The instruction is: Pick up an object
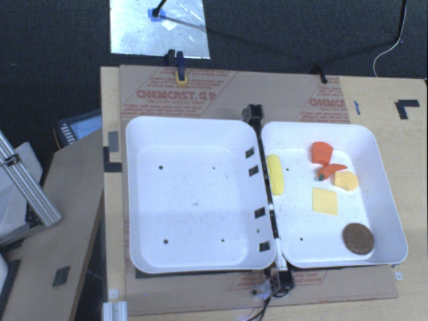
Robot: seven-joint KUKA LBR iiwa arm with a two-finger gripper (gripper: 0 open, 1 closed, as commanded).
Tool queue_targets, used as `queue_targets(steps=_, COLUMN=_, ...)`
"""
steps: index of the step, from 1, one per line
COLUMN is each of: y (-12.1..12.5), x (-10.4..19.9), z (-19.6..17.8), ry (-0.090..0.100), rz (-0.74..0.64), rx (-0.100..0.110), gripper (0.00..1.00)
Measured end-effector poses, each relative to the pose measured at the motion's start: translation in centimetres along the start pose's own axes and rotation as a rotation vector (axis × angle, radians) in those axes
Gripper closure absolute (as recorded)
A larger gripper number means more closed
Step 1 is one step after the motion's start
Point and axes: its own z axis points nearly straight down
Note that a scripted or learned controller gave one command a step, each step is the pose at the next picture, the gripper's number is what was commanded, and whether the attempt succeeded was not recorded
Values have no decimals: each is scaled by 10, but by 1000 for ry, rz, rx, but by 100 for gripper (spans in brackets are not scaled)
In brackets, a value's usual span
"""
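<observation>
Brown disc (358, 238) lies in right bin (381, 159).

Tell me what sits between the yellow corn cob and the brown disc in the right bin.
In the camera view, a flat yellow square lies between the corn cob and the brown disc, on the right bin floor.

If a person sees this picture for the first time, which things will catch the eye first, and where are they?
The eye goes first to the small bright objects gathered in the right white plastic bin: a yellow corn cob along its left wall, an orange carrot-like piece near the back, a flat pale yellow square in the middle and a round brown disc at the front right corner. Behind the bench, a shiny silver sheet lies on the dark floor.
</observation>
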Motion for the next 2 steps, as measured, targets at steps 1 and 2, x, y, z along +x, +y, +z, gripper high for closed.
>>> queue_targets(steps=1, y=0, x=0, z=0, ry=0, rz=0, rx=0, gripper=100)
queue_targets(steps=2, y=0, x=0, z=0, ry=0, rz=0, rx=0, gripper=100)
